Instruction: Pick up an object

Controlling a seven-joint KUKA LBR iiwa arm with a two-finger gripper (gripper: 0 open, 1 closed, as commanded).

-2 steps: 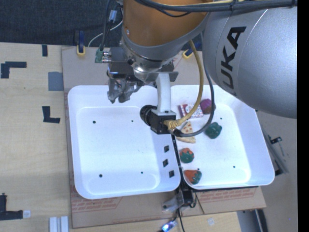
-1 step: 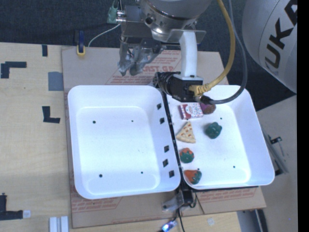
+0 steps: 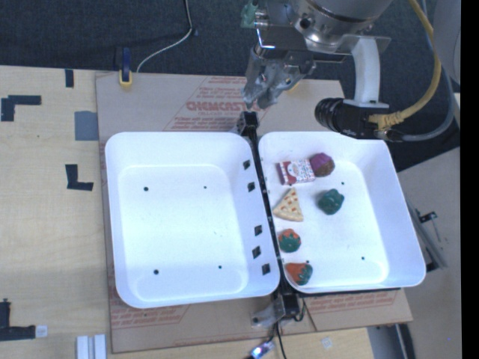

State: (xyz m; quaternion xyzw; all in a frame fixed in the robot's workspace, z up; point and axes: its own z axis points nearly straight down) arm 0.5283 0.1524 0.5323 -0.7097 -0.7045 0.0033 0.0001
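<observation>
Grey arm holds the gripper (image 3: 258,99) above the far rim between the bins, grasping nothing, so the approach step is in hand; next it must descend to the pizza slice (image 3: 289,206) in the right bin (image 3: 374,223).

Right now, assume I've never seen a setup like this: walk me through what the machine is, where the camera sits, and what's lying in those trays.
The picture comes from one fixed camera above the bench, looking down at a slant. The grey machine at the top is a robot arm; its gripper hangs above the far end of the seam between two shallow white bins. Nothing can be seen between its fingers. The left bin has only small dark dots on its floor. The right bin holds six small items: a red packet, a purple lump, a dark green piece, a yellow wedge, and two red-and-green pieces.
</observation>
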